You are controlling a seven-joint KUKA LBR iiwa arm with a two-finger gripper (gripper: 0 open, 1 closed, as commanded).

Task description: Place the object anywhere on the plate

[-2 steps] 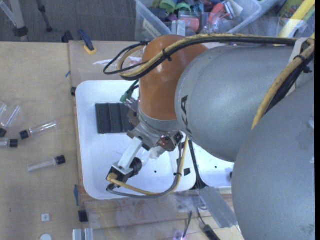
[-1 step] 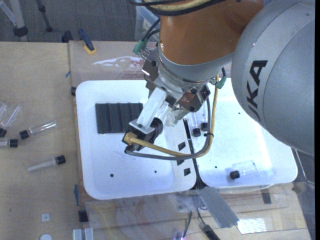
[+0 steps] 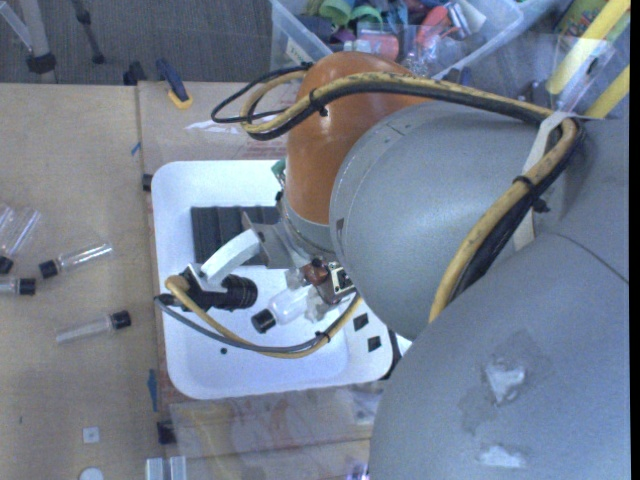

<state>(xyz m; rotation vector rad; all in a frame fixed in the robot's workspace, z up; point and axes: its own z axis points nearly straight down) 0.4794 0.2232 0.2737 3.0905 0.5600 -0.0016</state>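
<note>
Nearest to the lens: grey arm [image 3: 480, 268], very big, covering the right half and the lower right corner. Reaches in from the right and bends down over the white bin [image 3: 180, 193]. Orange band [image 3: 325, 138] above the wrist, tilted toward the left. Yellow and black cable [image 3: 440, 90] running over the top of the arm, with a second loop hanging under the wrist, low over the bin floor.

Gripper [image 3: 310, 288] low inside the bin, mostly covered by the wrist and its white and black fittings. Cannot tell whether spread or pressed together, and cannot tell if anything is pinched.

Clear vial with black cap [image 3: 277, 311] lying in the bin, just beside the gripper, on its left. Contact between the two not possible to judge. Black ridged block [image 3: 222, 226] farther back in the same bin, partly hidden behind the wrist. Right part of the bin hidden by the arm.

On the bench [image 3: 70, 168] to the left, well apart: several loose vials [image 3: 85, 258]. At the top, clear tub of coloured toys [image 3: 400, 13], cut off by the edge.
</note>
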